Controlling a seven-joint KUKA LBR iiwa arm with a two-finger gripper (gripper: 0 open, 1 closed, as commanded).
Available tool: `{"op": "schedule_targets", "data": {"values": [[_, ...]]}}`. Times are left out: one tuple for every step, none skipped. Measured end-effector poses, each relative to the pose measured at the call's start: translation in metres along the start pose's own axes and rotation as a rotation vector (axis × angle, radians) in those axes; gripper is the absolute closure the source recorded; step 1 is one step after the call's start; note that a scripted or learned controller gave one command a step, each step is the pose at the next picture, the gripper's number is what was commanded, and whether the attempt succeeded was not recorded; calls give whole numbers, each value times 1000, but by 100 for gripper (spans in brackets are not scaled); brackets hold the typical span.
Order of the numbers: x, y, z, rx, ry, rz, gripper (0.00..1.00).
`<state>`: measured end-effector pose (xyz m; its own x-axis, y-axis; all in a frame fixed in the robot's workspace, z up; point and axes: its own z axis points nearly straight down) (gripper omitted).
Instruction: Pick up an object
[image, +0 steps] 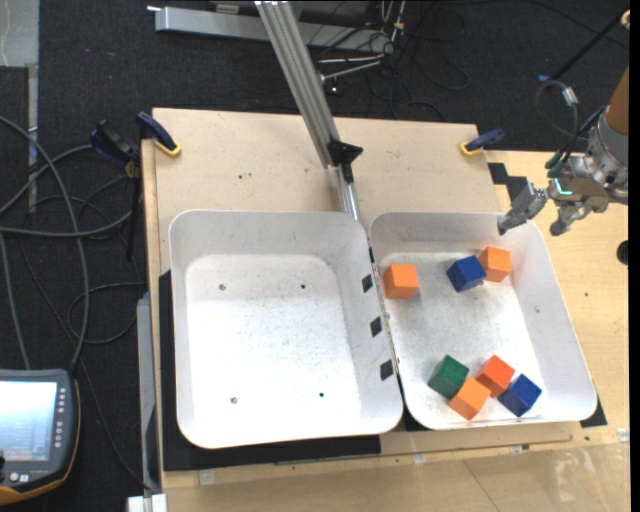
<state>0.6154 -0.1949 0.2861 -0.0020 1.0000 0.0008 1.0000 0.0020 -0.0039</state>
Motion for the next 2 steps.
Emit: {"op": "schedule_targets", "data": {"values": [[0, 1, -2, -3, -2, -1, 0], [5, -6, 44, 1, 0, 2, 0]]}}
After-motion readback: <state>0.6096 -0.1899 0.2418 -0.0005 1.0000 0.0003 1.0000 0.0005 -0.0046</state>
